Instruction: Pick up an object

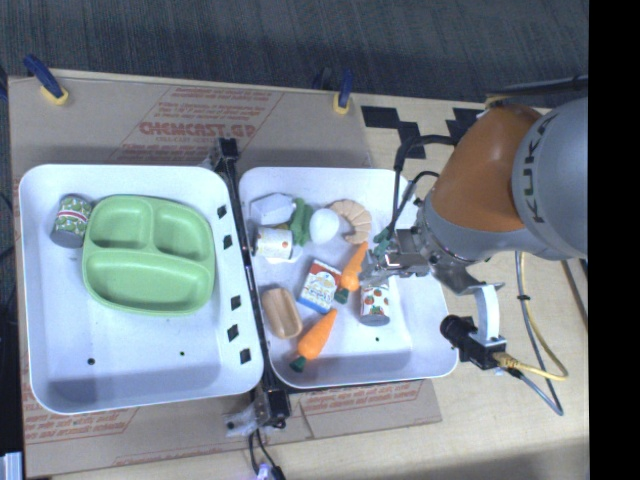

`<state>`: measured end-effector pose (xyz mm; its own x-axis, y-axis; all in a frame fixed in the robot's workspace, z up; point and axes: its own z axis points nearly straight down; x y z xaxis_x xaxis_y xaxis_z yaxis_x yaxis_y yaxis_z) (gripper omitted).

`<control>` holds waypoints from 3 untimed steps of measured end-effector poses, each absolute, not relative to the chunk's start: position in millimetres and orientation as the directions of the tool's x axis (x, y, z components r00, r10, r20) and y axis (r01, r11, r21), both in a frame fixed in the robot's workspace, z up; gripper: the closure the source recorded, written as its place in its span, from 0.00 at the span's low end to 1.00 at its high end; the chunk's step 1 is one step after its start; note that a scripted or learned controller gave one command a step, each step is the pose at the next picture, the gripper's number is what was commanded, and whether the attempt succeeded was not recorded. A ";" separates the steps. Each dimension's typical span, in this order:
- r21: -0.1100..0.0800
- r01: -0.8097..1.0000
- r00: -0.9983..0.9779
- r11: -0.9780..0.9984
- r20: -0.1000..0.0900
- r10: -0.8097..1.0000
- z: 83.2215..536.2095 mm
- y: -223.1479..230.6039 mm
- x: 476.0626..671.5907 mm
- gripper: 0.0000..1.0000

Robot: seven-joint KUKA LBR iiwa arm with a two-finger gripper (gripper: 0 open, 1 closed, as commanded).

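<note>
We hover our gripper (385, 260) right of centre, over the small can (375, 303). Jaw opening: we cannot tell. Next, descend squarely.

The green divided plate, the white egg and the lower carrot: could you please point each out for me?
green divided plate (150, 253): camera view, on its centre ridge.
white egg (325, 225): camera view, middle of the shell.
lower carrot (317, 337): camera view, on its orange body.

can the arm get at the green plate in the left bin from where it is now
Probably yes. The green plate lies face up with only a small can beside it, nothing on top. The gripper sits over the right bin, so the arm must cross the divider.
</note>
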<state>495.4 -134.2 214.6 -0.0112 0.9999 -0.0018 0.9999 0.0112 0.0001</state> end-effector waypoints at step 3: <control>0.005 1.000 -0.011 0.011 -0.001 1.000 110.5 -164.3 565.0 1.00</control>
